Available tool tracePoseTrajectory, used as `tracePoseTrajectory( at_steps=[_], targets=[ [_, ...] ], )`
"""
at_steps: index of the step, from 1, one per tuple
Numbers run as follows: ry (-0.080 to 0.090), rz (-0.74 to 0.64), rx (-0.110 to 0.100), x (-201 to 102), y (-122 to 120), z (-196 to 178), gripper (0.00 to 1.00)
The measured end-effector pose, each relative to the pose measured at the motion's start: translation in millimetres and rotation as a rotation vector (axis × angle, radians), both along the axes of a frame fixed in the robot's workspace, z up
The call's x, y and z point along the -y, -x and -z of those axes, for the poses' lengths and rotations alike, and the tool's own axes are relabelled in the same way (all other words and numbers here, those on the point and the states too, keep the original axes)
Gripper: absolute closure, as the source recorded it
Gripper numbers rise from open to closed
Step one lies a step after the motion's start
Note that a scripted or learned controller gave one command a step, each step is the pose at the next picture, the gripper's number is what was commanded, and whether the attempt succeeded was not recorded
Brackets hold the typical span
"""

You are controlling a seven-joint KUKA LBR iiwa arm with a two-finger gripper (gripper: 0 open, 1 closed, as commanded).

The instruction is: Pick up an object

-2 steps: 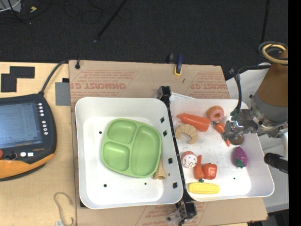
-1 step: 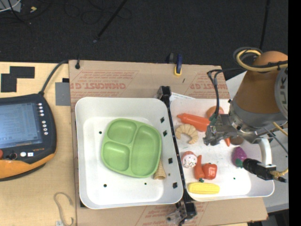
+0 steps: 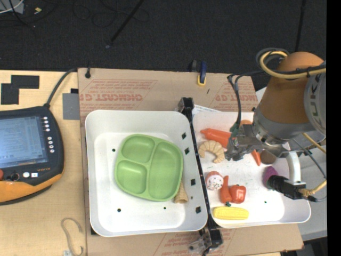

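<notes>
Arm comes in from the right, gripper (image 3: 237,149) low over the right bin (image 3: 298,213), just beside the croissant (image 3: 212,151) and near the carrot (image 3: 216,134). Can't tell its state from here, too dark and cluttered. Nothing visibly lifted. Also in that bin: red pepper (image 3: 234,192), corn (image 3: 230,213) at the front wall, a pinkish ball (image 3: 214,181), purple piece (image 3: 270,172). Left bin (image 3: 101,207) has 1 green tray (image 3: 149,167), w/ a cone (image 3: 181,195) touching its edge.

A green divided plate (image 3: 149,167) in one white bin (image 3: 101,143); orange carrot (image 3: 216,134), yellow corn (image 3: 230,213), red pepper (image 3: 235,193) in the other
</notes>
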State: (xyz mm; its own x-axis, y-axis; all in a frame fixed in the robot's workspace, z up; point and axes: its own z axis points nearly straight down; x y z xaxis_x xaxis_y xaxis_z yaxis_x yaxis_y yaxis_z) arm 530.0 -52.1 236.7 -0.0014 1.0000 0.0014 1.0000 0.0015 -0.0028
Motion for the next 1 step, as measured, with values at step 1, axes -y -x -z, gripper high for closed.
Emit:
tracePoseTrajectory(
  at_steps=[1],
  targets=[
    [0.001, 0.002, -0.002, 6.9, 9.0, 6.9, 1.0]
  ],
)
